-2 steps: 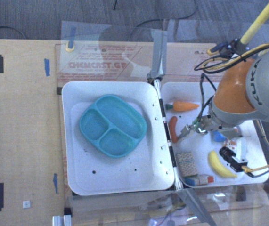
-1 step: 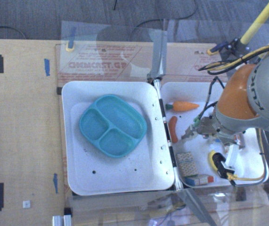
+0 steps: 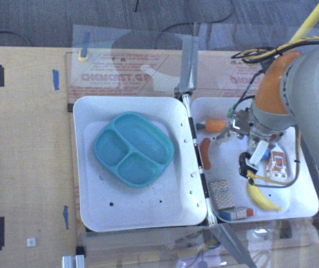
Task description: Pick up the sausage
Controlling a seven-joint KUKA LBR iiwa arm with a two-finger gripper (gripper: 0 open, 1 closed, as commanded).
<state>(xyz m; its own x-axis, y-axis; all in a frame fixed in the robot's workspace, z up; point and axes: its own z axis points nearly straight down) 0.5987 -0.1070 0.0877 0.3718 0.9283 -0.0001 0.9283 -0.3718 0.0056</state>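
The sausage [image 3: 205, 152], reddish-brown and slim, lies lengthwise against the left wall of the right bin [image 3: 310, 205]. My gripper [image 3: 232, 130] hangs over the upper middle of that bin, a short way right of and above the sausage and apart from it. It is close to an orange carrot [image 3: 215, 125] lying just beyond the sausage. Nothing shows held in the gripper.
The right bin also holds a banana [image 3: 262, 197], a red-and-white packet [image 3: 277, 163], a patterned small box [image 3: 222, 193] and a small tube [image 3: 237, 212] by the front wall. In the left bin [image 3: 92, 205] sits a teal divided plate [image 3: 134, 148].
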